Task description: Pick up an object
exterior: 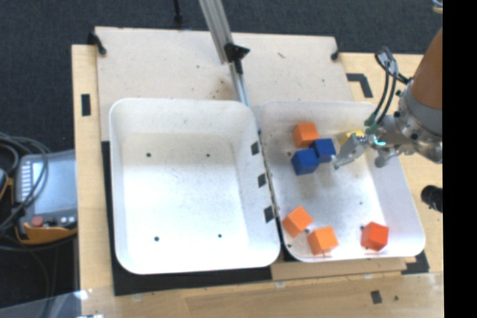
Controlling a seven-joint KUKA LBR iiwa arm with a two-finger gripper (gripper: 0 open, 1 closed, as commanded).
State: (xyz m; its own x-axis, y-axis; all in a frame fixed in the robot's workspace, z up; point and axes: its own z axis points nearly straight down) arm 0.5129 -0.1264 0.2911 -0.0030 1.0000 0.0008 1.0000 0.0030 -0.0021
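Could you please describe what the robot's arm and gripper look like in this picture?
The arm enters from the right with an orange band above a grey metal wrist. Dark and green cables loop along its left side. The gripper is silvery grey metal with two slender fingers, and there is a small yellow patch near its base.

Grey aluminium rail slants over bench — control pendant, cables at left edge.

Arm reaches from right, gripper lowered.
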